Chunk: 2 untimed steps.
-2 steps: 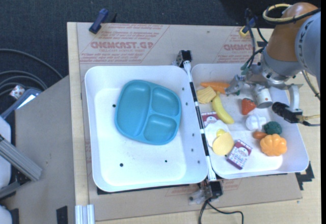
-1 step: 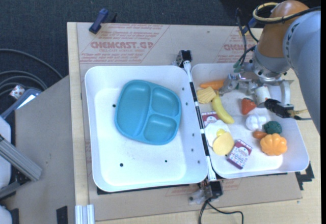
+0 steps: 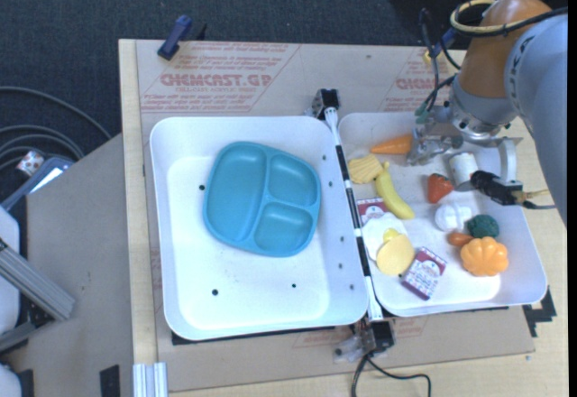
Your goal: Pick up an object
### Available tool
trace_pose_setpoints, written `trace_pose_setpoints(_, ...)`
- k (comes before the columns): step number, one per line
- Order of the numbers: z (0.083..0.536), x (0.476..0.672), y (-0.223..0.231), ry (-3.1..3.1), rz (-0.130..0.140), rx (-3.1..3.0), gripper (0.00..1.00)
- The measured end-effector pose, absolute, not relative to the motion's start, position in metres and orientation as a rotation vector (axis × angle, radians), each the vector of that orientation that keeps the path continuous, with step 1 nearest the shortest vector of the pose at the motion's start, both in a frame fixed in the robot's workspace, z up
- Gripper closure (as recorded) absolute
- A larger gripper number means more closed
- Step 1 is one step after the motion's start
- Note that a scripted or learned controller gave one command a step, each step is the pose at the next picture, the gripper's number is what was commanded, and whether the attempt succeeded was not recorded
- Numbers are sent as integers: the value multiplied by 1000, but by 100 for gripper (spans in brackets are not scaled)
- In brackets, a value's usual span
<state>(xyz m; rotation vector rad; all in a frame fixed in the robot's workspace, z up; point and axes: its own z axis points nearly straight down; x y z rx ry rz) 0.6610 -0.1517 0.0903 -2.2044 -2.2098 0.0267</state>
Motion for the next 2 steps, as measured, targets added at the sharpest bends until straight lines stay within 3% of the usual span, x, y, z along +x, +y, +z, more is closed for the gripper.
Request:
trace_pose_setpoints(1,90,661,-152,-2210,27,-2205,0)
trace_pose_setpoints(2,101,661,-152,-2211,27,-2205,100)
